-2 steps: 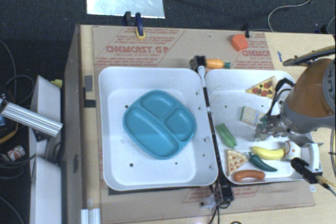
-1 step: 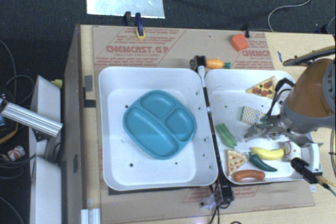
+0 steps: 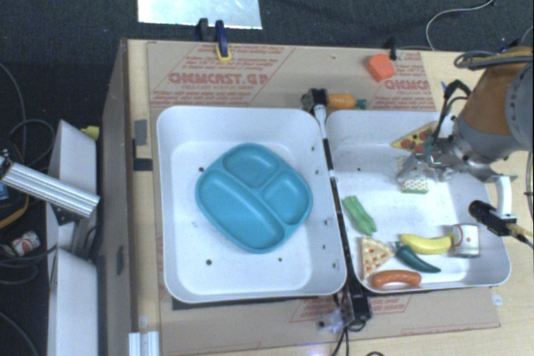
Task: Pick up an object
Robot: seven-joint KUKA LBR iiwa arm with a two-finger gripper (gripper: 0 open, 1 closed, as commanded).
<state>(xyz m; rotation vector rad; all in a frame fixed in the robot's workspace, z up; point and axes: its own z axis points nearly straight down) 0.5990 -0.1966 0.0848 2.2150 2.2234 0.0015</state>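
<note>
Crowding the right bin (image 3: pixel 501 267), toy foods ring the arm's jaws (image 3: pixel 421 167), whose state I cannot tell.

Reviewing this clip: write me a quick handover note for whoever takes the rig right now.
Tool: low in the right bin, at a small pale object; grip state cannot be told.
Right bin also holds: pizza slice at the far edge, green piece, banana, second pizza slice, sausage, green chili, small can.
Left bin: blue divided plate.
Done: nothing visibly lifted. Left: grasp and raise one object.
</note>
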